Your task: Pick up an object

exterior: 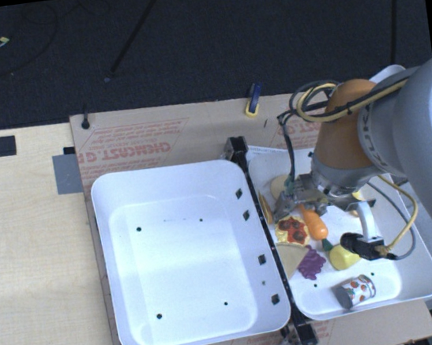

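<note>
Arm [370, 134] bent low over right bin [422, 274], hand [299, 196] among toys, grip indiscernible.

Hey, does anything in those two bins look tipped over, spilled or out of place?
One thing: the small can near the front of the right bin lies on its side. The orange carrot-like toy and purple piece sit loosely heaped beside the gripper.
</note>
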Robot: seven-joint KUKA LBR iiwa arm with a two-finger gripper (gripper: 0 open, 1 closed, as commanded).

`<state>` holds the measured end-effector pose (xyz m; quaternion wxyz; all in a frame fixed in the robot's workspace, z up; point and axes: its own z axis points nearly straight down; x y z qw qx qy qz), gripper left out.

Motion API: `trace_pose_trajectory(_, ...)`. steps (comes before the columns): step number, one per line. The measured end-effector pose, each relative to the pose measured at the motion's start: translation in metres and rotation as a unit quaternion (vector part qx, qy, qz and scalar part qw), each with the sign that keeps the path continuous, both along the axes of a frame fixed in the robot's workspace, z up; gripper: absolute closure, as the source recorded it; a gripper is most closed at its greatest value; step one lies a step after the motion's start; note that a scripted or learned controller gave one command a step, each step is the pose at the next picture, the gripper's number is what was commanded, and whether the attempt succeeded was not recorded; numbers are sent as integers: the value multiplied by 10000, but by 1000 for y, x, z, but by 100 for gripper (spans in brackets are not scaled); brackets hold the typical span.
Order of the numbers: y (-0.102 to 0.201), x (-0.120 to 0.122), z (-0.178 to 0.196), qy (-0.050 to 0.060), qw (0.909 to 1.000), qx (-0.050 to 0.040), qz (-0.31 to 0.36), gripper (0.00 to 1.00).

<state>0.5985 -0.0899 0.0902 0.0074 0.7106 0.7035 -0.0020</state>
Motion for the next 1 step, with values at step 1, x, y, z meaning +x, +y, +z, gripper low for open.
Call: trace_pose_trajectory(1,3,0,9,32,10000,46,1,100)
